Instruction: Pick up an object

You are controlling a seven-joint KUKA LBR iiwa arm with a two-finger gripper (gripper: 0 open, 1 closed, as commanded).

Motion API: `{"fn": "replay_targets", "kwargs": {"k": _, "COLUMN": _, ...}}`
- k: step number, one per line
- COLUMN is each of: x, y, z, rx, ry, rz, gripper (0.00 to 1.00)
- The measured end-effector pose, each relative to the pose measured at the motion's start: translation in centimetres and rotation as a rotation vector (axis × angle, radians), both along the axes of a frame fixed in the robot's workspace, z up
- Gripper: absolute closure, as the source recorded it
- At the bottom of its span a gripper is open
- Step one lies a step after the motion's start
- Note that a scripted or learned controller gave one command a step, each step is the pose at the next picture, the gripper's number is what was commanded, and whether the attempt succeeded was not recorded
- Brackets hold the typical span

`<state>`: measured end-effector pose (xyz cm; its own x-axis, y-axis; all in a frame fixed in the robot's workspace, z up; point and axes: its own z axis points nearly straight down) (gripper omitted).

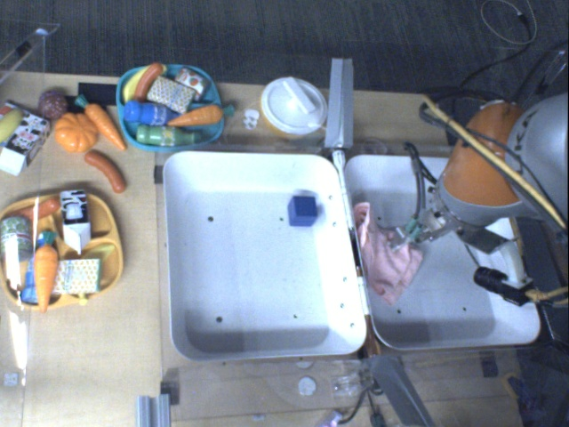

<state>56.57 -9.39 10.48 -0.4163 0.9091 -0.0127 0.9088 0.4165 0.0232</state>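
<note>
1. Two white bins sit side by side; the pink cloth (386, 258) lies crumpled against the left wall of the right bin (462, 327).
2. The gripper (416, 230) sits low at the cloth's right edge — well placed for a pinch; whether its fingers are open or closed, I cannot tell.
3. A blue cube (303, 209) rests apart in the left bin (258, 327).

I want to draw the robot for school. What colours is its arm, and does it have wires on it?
The arm is rounded and grey, with a wide orange band above the wrist. A yellow cable runs slantwise across it, and black cables lie nearby. The gripper at its tip is small, metal-grey, with a bit of green.
</note>
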Motion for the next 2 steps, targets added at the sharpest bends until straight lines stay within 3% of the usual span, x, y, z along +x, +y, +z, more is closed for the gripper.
{"fn": "replay_targets", "kwargs": {"k": 1, "x": 1.97, "y": -3.03, "z": -0.37, "rx": 0.001, "ry": 0.020, "rz": -0.049, "gripper": 1.00}}
{"fn": "replay_targets", "kwargs": {"k": 2, "x": 1.96, "y": -3.05, "z": -0.37, "rx": 0.001, "ry": 0.020, "rz": -0.049, "gripper": 0.00}}
